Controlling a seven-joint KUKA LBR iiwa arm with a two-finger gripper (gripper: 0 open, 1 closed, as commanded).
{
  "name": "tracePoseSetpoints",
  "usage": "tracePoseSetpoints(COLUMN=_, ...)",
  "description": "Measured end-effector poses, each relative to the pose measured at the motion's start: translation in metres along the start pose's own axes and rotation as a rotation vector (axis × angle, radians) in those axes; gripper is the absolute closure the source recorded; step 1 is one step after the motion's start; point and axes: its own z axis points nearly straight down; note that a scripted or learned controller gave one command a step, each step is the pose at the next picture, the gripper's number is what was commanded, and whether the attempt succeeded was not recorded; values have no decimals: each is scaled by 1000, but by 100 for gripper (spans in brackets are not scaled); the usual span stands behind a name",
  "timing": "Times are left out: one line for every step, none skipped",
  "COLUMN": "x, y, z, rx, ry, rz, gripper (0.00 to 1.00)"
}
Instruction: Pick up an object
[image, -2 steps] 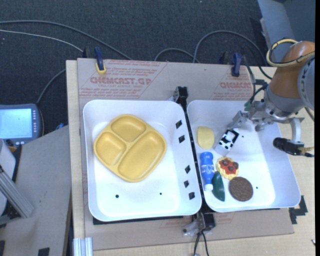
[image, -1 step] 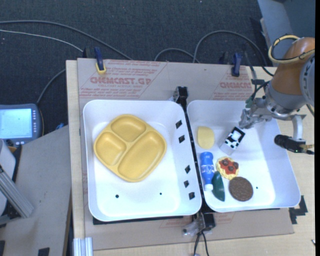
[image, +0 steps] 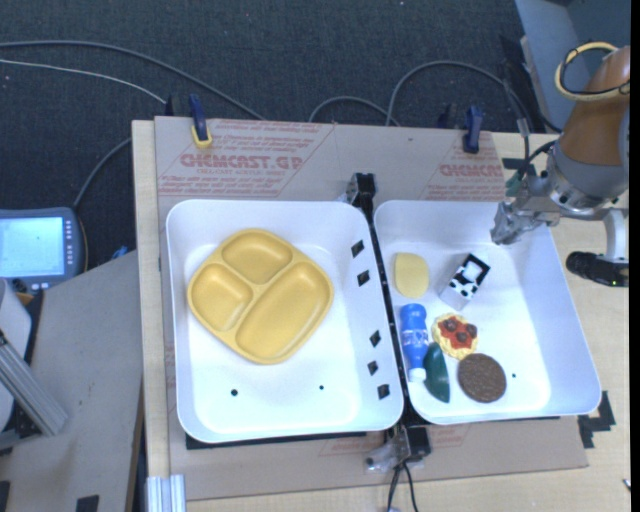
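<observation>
The right bin (image: 540, 330) holds several small objects: a pale yellow lump (image: 410, 273), a black and white cube (image: 467, 278), a blue bottle (image: 413, 337), a dark green piece (image: 437, 372), a small pizza-like toy (image: 455, 336) and a brown disc (image: 482, 378). My gripper (image: 507, 228) hangs over the bin's far right part, up and to the right of the cube, apart from every object. Nothing shows between its fingers.
The left bin (image: 200, 390) holds a yellow divided plate (image: 260, 295). A black divider with clips (image: 372, 300) runs between the bins. Blue clamps (image: 200, 128) and cables lie along the bench's far edge. A small screen (image: 35, 245) stands at the left.
</observation>
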Motion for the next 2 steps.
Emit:
tracePoseSetpoints(x=8, y=-4, z=-57, rx=-1, ry=0, rz=-1, gripper=100)
tracePoseSetpoints(x=8, y=-2, z=-89, rx=0, ry=1, rz=0, gripper=100)
